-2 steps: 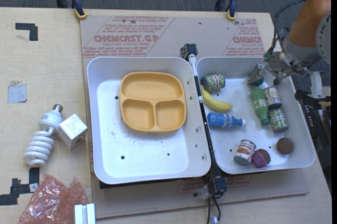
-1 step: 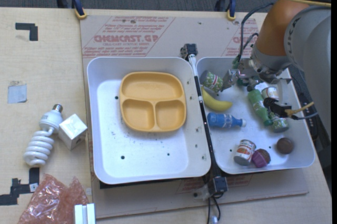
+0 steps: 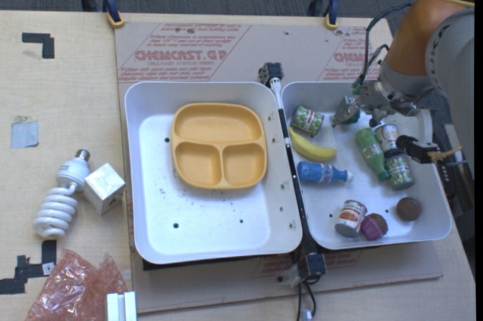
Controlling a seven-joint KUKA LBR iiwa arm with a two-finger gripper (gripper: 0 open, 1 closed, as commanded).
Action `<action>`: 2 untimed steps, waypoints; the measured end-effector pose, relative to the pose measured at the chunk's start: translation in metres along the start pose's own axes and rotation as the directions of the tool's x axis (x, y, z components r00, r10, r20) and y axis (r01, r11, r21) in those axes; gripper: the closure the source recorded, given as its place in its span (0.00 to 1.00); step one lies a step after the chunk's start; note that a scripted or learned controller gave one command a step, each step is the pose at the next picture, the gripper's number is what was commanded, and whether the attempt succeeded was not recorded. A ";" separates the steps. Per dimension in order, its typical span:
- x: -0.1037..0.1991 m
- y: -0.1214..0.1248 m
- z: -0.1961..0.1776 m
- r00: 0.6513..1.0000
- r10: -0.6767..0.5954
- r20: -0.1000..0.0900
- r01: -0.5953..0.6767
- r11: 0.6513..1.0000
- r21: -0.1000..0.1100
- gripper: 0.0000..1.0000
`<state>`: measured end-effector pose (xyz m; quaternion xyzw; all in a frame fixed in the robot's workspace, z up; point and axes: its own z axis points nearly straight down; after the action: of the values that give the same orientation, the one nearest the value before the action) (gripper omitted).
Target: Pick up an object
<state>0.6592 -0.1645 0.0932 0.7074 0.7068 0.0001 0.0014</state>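
Nearest, on the bare desk [image 3: 53, 100] left of the bins: a crinkled pink bag [image 3: 68, 288], then a spiral bulb [image 3: 59, 200] touching a white cube [image 3: 104, 187]. Of no concern for this step.

Next, at the near end of the right bin [image 3: 377, 244]: a small can [image 3: 351, 217] touching a purple lump [image 3: 373, 226], with a brown ball [image 3: 408, 208] near them. Further in: a blue bottle [image 3: 323, 174] lying flat, a banana [image 3: 311, 148] just behind it, then a green can [image 3: 308, 118] towards the far-left corner. To their right, a green bottle [image 3: 369, 149] lying close against a labelled bottle [image 3: 398, 165].

In the left bin [image 3: 204, 225], a yellow divided tray [image 3: 219, 143], well apart from the arm.

Further back, the pincer [image 3: 349, 114], hanging over the far part of the right bin, between the green can and the green bottle. Open or closed: not to be told from this angle. Nothing visibly gripped.

Probably the approach stage, with no grasp made yet. Best to settle on one target — the green can looks the safer choice, standing apart from its neighbours, unlike the two crowded bottles. Centre squarely over it, line up across its narrow width, and come down straight, keeping off the bin wall. Close only once low around the body. Lift slowly and expect rolling: round, slippery shapes all.

Farthest: a board with red lettering [image 3: 181, 51] under the bins, clamped at the back edge.
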 end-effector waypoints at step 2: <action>-0.056 -0.002 -0.010 1.000 -0.006 -0.003 0.006 1.000 0.005 1.00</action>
<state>0.6573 -0.2201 0.1031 0.7053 0.7089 -0.0005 -0.0015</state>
